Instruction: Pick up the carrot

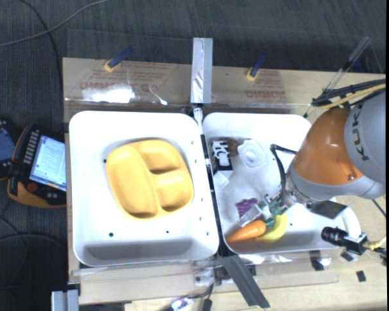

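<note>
Wooden bench on dark carpet, cables trailing across the floor, a pendant (39,170) at left; two glossy white bins — the left bin (84,238) holds a yellow divided tray (150,177). In the right bin (298,238), the carrot (246,232) — smooth orange taper with a green top — lies at the front edge, touching a banana (276,229). The gripper (273,207) sits just above them, finger state cannot be told.

Yellow divided plate (150,177) in left bin (91,238), banana (276,229), purple grapes (246,207) (right bin)
</note>
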Action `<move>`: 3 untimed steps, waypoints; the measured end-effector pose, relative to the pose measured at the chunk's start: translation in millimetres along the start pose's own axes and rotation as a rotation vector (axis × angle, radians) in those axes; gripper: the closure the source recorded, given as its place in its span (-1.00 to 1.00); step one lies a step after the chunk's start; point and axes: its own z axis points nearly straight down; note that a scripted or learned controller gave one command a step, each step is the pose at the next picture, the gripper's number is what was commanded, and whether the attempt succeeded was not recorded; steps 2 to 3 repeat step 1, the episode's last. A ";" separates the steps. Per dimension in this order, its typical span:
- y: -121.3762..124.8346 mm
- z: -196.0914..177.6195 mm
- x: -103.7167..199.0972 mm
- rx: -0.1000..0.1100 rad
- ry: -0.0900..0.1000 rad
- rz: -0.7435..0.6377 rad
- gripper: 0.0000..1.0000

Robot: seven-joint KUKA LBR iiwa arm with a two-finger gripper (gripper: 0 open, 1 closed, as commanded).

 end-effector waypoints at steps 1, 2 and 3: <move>0.9 24.1 -6.7 -0.009 -0.007 -0.220 -1.00; 0.9 24.1 -6.7 -0.009 -0.007 -0.220 -1.00; 0.9 24.1 -6.7 -0.009 -0.007 -0.220 -1.00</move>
